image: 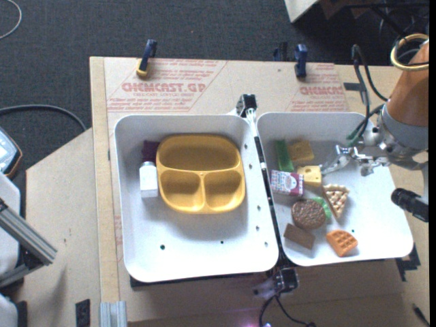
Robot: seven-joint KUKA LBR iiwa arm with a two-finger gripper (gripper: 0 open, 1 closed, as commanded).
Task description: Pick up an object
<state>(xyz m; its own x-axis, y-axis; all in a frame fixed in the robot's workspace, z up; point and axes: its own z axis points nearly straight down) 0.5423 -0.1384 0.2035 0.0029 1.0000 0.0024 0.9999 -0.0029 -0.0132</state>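
yellow tray [199, 173], orange waffle [342, 242], seemingly brown cookie [308, 213], white bins [133, 203].

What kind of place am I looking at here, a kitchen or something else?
Probably a robotics lab, not a kitchen: a robot arm reaches over two white bins, the food looks like toys, and clamps hold the board down.

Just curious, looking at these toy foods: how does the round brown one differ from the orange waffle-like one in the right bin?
The round brown piece is a dark disc; the orange waffle is squarish with a grid pattern. The brown piece sits nearer the bin's middle, touching a green item; the waffle lies apart near the front edge. Both lie flat in the right bin.
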